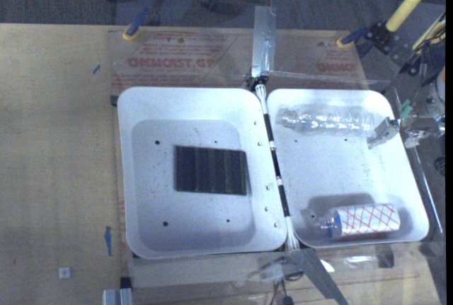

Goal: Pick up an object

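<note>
The gripper (386,132) hangs over the right bin's (396,176) right edge, beside the clear plastic bottle (327,119) lying along that bin's far edge (whether it's spread or pressed together, I cannot tell). A red-patterned tube (364,220) lies at its near edge. A dark ridged slab (211,170) sits mid-left bin (141,119).

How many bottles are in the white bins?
2, both in the right bin: a clear plastic bottle lying along its far side, and a bottle with a red-and-white checked wrap lying at its near edge.
</note>
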`<state>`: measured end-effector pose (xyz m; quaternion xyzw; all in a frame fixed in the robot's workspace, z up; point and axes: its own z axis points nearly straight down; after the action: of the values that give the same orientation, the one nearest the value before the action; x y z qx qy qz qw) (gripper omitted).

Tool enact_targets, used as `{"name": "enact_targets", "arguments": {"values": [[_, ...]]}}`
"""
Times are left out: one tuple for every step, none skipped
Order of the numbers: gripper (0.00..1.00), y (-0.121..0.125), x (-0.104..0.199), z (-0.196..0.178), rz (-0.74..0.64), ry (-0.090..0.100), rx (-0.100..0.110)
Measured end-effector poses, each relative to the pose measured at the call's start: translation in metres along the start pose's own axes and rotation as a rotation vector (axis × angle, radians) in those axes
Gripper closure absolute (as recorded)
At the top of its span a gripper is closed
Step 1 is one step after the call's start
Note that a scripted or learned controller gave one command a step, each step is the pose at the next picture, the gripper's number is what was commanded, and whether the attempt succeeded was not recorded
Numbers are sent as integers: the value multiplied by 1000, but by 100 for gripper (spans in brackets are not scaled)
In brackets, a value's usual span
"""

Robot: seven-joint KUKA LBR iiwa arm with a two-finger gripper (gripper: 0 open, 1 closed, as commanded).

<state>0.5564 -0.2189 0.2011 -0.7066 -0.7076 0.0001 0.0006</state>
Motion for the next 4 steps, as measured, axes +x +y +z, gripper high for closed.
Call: {"name": "enact_targets", "arguments": {"values": [[0, -22, 51, 113, 63, -2, -9], [0, 58, 76, 113, -67, -2, -7], [0, 51, -5, 65, -121, -3, -4], [0, -13, 0, 19, -101, -1, -1]]}}
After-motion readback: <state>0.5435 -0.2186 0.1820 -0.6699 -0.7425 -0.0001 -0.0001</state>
